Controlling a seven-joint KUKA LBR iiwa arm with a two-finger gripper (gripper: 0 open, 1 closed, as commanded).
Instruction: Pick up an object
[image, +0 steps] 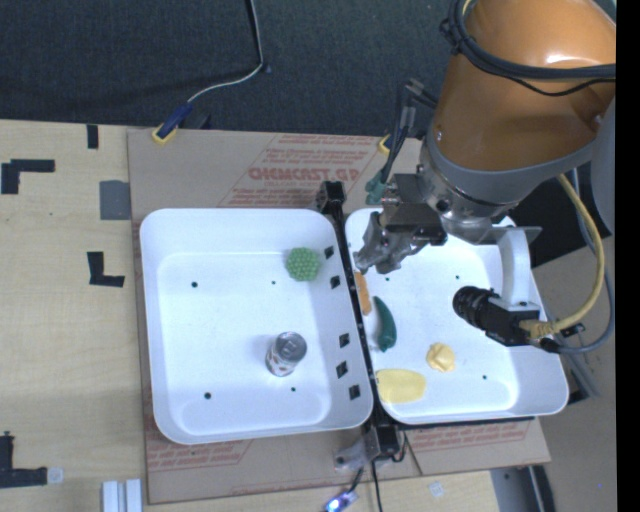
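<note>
A: What does the overhead camera show?

B: Two shallow white bins sit side by side on a cardboard sheet. The left bin holds a bumpy green ball near its far right corner and a small shiny metal can nearer the front. The right bin holds a thin orange stick touching a dark green curved piece by the divider, plus a small yellow lump and a flat pale yellow piece at the front.

A: And the arm?

B: It reaches in from the right, its orange band filling the upper right corner. The gripper hangs over the right bin's left edge, just above the orange stick.

A: Is it grasping anything?

B: I cannot tell. Whether it is spread or pressed together is lost against the dark wrist hardware, and the stick's upper end is hidden beneath it.
</note>
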